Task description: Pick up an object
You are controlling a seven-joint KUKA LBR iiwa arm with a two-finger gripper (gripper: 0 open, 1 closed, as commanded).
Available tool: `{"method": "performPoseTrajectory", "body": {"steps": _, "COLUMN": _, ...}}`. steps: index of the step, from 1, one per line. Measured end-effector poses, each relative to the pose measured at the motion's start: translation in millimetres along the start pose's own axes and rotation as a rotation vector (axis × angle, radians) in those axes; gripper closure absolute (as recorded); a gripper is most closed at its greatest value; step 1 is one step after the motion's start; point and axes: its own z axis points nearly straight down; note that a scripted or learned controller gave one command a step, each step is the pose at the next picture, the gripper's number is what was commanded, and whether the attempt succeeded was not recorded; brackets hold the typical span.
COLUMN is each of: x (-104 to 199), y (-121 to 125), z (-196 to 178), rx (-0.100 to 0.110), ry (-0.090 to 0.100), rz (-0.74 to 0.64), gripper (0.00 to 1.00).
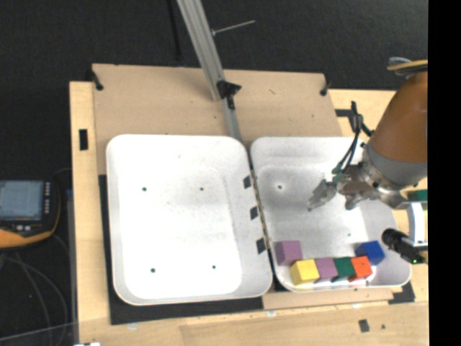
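- Camera view: gripper (333, 194) is hovering mid-right over the right bin (288, 164); fingers appear parted, holding nothing.
- Blocks are sitting lower right along the bin's near wall: purple block (289, 251), yellow block (305, 271), blue block (372, 251).
- Advice: descend squarely over one cube's flat faces; the purple one is standing freest.
- Cubes look matte and hard-edged; the bins smooth white.

No text, label, brand or number can be read anywhere. The handheld device (25, 209) left of the left bin (180, 218) has a lit screen, but whatever it displays is too blurred to make out
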Motion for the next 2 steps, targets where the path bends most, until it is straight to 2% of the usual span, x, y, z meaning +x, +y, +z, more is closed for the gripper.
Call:
{"method": "performPoseTrajectory", "body": {"steps": 1, "x": -1, "y": 1, "z": -11, "rx": -0.005, "ry": -0.002, "rz": 0.004, "gripper": 1.0}}
{"method": "performPoseTrajectory", "body": {"steps": 2, "x": 54, "y": -25, "z": 22, "rx": 0.007, "ry": 0.004, "rz": -0.015, "gripper": 1.0}}
